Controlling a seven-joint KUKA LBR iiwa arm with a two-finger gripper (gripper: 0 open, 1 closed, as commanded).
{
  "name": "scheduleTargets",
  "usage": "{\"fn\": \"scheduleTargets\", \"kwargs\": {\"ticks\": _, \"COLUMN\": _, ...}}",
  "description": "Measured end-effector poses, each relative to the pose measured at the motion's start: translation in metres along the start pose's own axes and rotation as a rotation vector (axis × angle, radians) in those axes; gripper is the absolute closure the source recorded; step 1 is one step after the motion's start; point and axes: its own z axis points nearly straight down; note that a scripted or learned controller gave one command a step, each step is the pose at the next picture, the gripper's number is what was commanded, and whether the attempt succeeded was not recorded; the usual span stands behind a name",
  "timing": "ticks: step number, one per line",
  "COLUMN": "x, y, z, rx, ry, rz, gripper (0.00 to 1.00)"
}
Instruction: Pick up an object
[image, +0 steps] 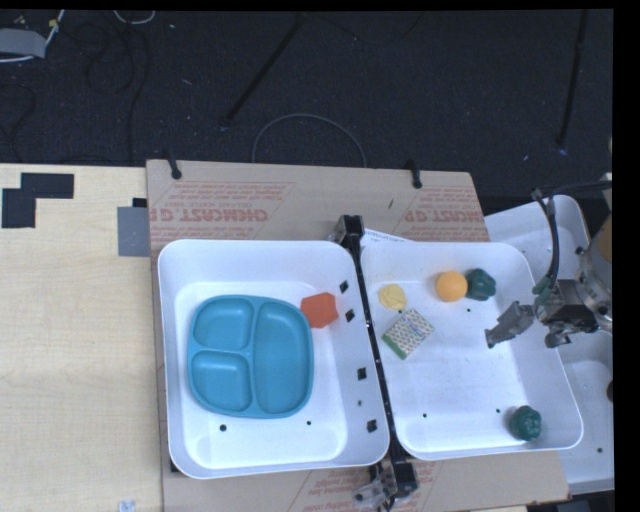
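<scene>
Fingers (528, 326) apparently spread, near right bin (450, 420) rim.

**Layout across my two bins**

I see the left bin (180, 300) holding a divided plate (250, 355), with a block (320, 310) touching its far right corner. The right bin (470, 420) holds the rest: a small round piece (392, 296) near the divider, a patterned packet (407, 332) just in front of it, then a ball (451, 286) further right touching a lumpy toy (481, 284). Another lumpy toy (524, 422) sits in the near right corner, well apart. The gripper (535, 325) hangs over that bin's right edge.
</scene>
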Motion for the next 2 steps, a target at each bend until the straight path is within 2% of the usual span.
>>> {"fn": "scheduleTargets", "kwargs": {"ticks": 1, "x": 0.0, "y": 0.001, "z": -0.005, "rx": -0.009, "ry": -0.001, "rz": -0.002, "gripper": 0.0}}
{"fn": "scheduleTargets", "kwargs": {"ticks": 2, "x": 0.0, "y": -0.004, "z": 0.058, "rx": -0.003, "ry": 0.0, "rz": -0.001, "gripper": 0.0}}
